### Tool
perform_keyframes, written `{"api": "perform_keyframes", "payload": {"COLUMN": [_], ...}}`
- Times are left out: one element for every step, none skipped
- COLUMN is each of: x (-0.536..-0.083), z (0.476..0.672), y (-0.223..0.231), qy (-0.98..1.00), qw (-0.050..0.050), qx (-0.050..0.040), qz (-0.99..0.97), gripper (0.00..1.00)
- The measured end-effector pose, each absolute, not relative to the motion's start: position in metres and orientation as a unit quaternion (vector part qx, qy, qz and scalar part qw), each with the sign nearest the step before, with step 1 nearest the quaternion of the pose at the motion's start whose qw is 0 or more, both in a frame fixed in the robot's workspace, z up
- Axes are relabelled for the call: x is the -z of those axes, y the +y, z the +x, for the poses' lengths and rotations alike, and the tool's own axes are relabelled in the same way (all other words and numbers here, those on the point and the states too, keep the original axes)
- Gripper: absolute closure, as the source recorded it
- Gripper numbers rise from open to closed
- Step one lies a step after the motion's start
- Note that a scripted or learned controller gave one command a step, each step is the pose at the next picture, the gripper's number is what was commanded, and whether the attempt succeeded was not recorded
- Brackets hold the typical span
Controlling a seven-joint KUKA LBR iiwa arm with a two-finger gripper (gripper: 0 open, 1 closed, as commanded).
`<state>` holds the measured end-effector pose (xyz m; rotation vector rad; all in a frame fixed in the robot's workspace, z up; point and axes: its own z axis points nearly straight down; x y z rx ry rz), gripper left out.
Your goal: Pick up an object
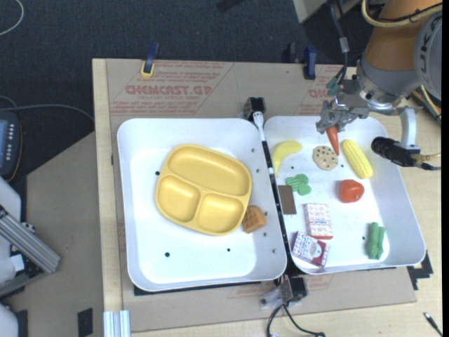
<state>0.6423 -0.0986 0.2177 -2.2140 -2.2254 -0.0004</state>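
- Gripper [334, 123] over the far edge of the right bin [410, 223], pointing down; one toy carrot [334, 140] hangs upright between its fingertips, top end pinched, tip just above the bin floor. Fingers closed onto it.
- Arm: grey, with orange band [403, 27] above the wrist, entering from upper right.
- Right bin, count nine loose pieces besides the carrot: one cookie [325, 158] just beside the carrot tip; one corn cob [356, 159] to its right; one banana [283, 152] near the left wall; one broccoli piece [298, 183]; one brown bar [287, 199] along the left wall; one tomato [351, 190]; two red-and-white packets [318, 220], [309, 249], touching, near the front; one green pickle [376, 241] at the right front.
- Left bin [133, 209]: one yellow three-compartment tray [202, 189], tilted in plan, compartments bare; one orange-brown nugget [254, 219] touching the tray's right corner.
- Bins side by side, touching along the centre.
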Motion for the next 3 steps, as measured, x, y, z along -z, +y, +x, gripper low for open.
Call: {"api": "perform_keyframes", "payload": {"x": [-0.212, -0.232, -0.216], "z": [0.626, 0.629, 0.624], "y": [-0.045, 0.003, -0.003], "qy": [-0.709, -0.709, -0.707], "qw": [0.002, -0.001, 0.001], "qx": [-0.0004, 0.0020, -0.0010], "qz": [-0.705, -0.705, -0.707], "gripper": [1.00, 1.00, 1.00]}}
